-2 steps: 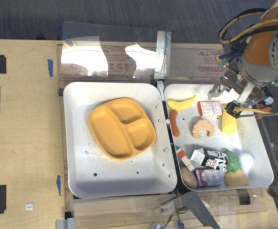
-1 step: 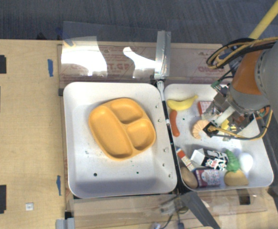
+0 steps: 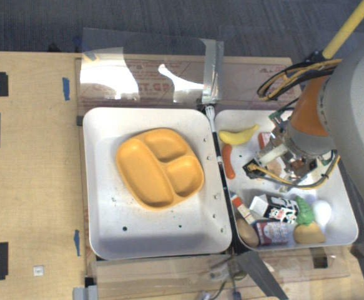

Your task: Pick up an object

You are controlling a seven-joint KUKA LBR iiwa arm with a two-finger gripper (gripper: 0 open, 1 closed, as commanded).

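Right bin, white and shallow: a curved yellow banana lies at the far left corner, long axis roughly left-right, tip toward the arm. Just beside it a slim red-orange stick runs front to back along the left wall. Cards, a green lump and a brown oval piece crowd the near edge. Gripper hangs over the bin's middle; claw state cannot be told. Left bin holds a glossy orange three-part tray.
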